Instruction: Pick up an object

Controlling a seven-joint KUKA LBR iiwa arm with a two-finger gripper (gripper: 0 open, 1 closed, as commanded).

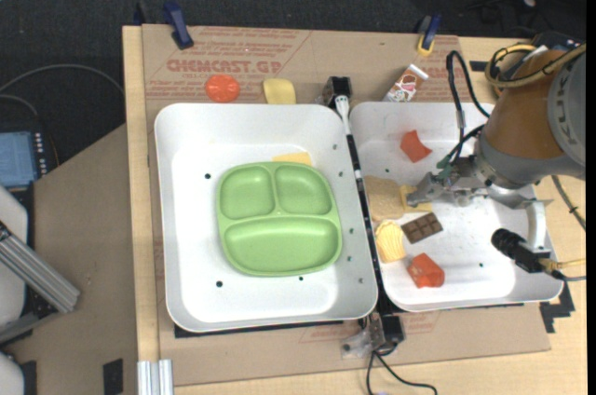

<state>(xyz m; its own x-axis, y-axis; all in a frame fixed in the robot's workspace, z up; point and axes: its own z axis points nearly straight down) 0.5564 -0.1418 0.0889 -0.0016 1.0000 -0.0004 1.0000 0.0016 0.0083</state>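
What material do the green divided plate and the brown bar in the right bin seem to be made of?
The green divided plate looks like moulded plastic: one even colour, soft sheen, rounded compartment walls. The brown bar looks like a toy chocolate piece, probably hard plastic or rubber; its grid of squares shows, but the finish is too small to judge.

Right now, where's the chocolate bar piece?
In the camera view, the chocolate bar piece lies in the right bin, between the yellow corn toy and the gripper, above the orange block.

Grey arm (570, 118), orange band (521, 118)
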